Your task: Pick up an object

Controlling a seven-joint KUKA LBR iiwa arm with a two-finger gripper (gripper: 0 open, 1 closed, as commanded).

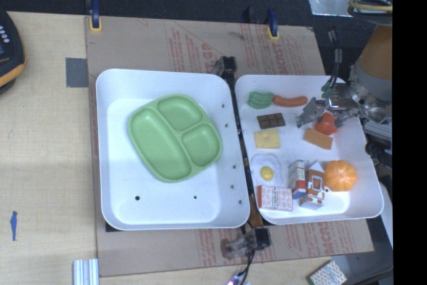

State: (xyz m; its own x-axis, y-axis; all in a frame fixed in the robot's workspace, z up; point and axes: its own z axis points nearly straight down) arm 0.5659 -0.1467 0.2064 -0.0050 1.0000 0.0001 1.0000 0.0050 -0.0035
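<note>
Small red toy [325, 124] in right bin [373, 210], under end effector [323, 110], not yet lifted; grip state impossible to tell; pick-up unfinished.

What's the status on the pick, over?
Gripper low in right bin, over small red item. Grasp unconfirmed. Orange block and sausage crowd close.

A pale green divided plate [175, 137] lies in the white left bin [120, 207], the right bin [363, 209] holding an orange tangerine [340, 175], brown chocolate square [271, 121] and yellow cheese [267, 138].
</note>
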